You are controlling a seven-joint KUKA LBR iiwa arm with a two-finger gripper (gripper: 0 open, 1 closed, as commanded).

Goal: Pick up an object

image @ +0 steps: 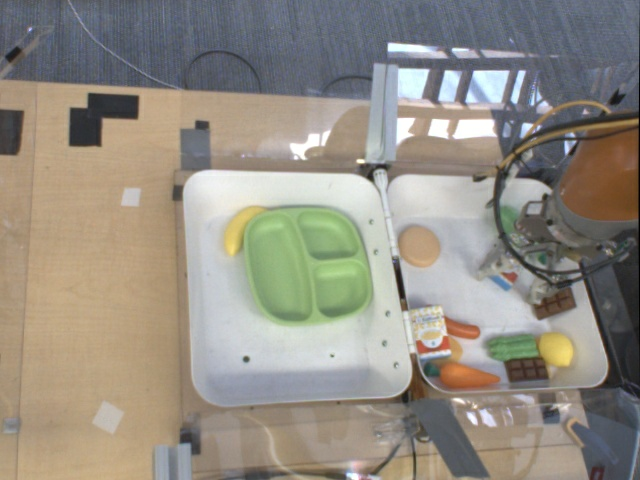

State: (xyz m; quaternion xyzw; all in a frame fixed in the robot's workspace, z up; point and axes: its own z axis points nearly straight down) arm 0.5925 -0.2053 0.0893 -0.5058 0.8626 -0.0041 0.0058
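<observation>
Two bins side by side on the table. Left bin: divided plate near centre; banana touching the plate's far-left edge, partly under it. Right bin: cookie at left, just beside the divider. Carton near the front-left corner, sausage to its right, carrot in front of both. Along the front right: cucumber, lemon touching it on the right, chocolate bar in front. End effector over the bin's right side; a second chocolate piece just beside it.
</observation>
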